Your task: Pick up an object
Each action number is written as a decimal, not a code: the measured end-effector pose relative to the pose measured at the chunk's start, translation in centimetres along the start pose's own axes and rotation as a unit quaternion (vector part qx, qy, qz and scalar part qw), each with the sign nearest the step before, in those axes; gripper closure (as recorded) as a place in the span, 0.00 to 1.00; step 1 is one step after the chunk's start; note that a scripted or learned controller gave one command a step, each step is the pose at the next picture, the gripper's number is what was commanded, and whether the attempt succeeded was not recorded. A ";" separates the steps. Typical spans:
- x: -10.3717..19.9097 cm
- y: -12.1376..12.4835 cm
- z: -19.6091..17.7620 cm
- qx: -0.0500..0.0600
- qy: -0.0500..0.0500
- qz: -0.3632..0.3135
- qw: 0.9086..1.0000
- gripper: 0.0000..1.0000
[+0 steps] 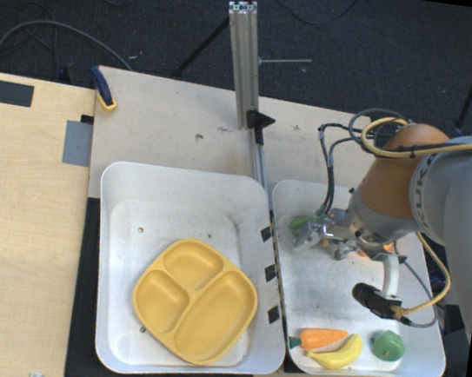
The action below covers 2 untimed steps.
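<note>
- Dark carpet floor [158,5] beyond the bench's far edge, strewn with cables [40,31].
- Light wooden surface [10,229] adjoins the bench's left edge.

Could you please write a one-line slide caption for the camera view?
Arm's pincer low over the right bin holding carrot, banana and green fruit; yellow tray in left bin.

Even, fairly bright overhead light falls on the two white bins [127,211], which look slightly washed out but free of hard glare. Shadows are soft and short. The dark floor [114,7] toward 12 o'clock stays dim. The whole picture is mildly soft and grainy.
</note>
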State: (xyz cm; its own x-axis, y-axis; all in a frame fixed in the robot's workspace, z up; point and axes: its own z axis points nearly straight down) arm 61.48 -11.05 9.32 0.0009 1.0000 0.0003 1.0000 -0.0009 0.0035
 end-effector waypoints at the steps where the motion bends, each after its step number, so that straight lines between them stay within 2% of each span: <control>1: 0.1 0.1 -1.1 -0.002 0.002 0.001 1.000 1.00; 2: -1.0 0.1 -6.6 0.001 -0.001 0.001 1.000 1.00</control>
State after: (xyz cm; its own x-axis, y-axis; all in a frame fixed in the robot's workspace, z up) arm 61.51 -12.05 15.88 0.0039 1.0000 -0.0008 1.0000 -0.0039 0.0008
